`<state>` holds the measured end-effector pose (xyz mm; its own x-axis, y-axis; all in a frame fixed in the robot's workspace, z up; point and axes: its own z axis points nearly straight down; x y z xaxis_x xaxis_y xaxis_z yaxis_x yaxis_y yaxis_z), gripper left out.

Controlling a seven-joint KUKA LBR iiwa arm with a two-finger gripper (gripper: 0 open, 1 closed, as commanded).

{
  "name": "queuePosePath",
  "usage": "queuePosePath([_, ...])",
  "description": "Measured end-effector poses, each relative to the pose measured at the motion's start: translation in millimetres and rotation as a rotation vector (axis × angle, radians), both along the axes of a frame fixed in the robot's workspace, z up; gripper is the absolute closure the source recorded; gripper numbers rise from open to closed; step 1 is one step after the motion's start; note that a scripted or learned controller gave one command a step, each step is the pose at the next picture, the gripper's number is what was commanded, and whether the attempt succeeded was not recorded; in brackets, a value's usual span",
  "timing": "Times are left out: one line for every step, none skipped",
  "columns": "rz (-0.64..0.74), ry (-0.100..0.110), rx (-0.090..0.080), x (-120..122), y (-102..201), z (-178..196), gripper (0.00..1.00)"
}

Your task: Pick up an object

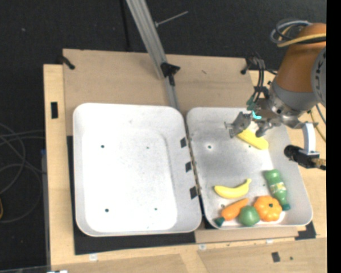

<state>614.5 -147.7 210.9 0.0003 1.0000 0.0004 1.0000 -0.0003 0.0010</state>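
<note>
My gripper (250,128) hangs over the back of the right bin (216,152), its two fingers spread apart and open. A yellow lemon-shaped object (254,140) lies on the bin floor just below and between the fingertips; I cannot see the fingers closed on it. Further forward in the same bin lie a banana (233,189), an orange carrot (233,209), a round green fruit (249,215), an orange pumpkin-like piece (268,207) and a green bottle (275,187).
The left bin (125,164) sits beside the right one, with small clips along the shared edge. A slanted metal bar (150,36) rises from the bench's back edge. The toys crowd the right bin's front right corner.
</note>
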Motion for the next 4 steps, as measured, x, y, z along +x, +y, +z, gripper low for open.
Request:
queuePosePath([0.000, 0.000, 0.000, 0.0, 0.0, 0.0, 0.00])
queuePosePath([0.000, 0.004, -0.001, -5.3, 2.3, -43.3, 0.00])
queuePosePath([-0.001, 0.004, -0.001, -0.8, -5.9, -91.5, 0.00])
queuePosePath([0.000, 0.002, -0.001, -1.0, -6.6, -110.9, 0.00])
